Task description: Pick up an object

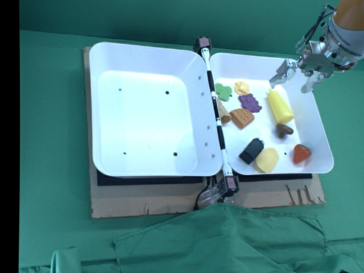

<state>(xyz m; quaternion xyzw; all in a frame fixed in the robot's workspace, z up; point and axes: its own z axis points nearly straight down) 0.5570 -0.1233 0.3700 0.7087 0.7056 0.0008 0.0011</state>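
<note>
Toy foods are gathered in the right white plastic bin (318, 131); the hand (297, 77) is seen at the upper right.

Nearest, a red strawberry (301, 153), pale yellow lump (267, 160) and black block (251, 150) are seen; farther up, a waffle piece (242, 118) and yellow bottle (280, 107). Above the bin's far right corner, the hand's fingers are spread apart, with nothing between them.

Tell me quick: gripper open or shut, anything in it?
Gripper: open, holding nothing, hovering above the right bin near the yellow bottle.
</note>
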